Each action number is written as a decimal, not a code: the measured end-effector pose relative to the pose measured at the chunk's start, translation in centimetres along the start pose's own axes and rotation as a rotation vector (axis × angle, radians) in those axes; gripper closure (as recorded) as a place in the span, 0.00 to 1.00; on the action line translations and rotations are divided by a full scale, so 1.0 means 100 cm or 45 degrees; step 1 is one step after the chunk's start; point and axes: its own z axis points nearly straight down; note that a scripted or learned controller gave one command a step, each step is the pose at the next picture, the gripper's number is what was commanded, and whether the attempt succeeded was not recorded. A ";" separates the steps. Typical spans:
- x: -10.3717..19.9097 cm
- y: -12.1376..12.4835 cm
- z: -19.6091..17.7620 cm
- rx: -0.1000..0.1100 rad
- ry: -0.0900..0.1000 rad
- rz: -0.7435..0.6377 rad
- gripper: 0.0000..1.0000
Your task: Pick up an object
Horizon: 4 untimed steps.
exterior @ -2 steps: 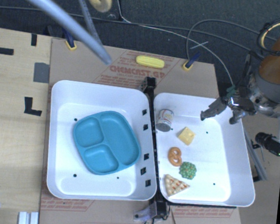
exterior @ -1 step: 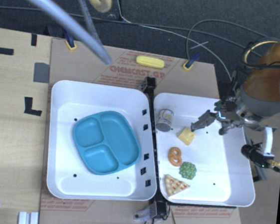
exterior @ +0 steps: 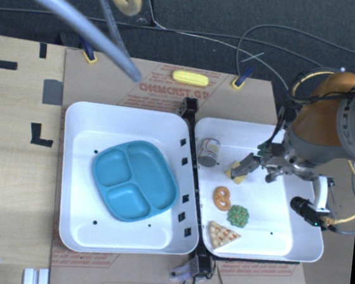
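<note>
My gripper (exterior: 243,168) hangs low over the right bin (exterior: 280,242), reaching in from the right near the bin's middle. A small yellow object (exterior: 236,175) sits right at its tip; whether it is gripped is unclear. A small metal can (exterior: 209,152) stands just left of the gripper, near the bin's left wall. In front of it lie an orange pretzel (exterior: 222,198), a green broccoli piece (exterior: 238,216) and a pizza slice (exterior: 221,235).
The left bin (exterior: 73,222) holds a blue divided plate (exterior: 135,179). A yellow corn cob (exterior: 190,78) lies on the cardboard behind the bins. A grey bar (exterior: 71,14) crosses the upper left. Cables run along the back and right.
</note>
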 end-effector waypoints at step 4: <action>-0.001 0.008 -0.065 -0.012 -0.002 0.000 1.00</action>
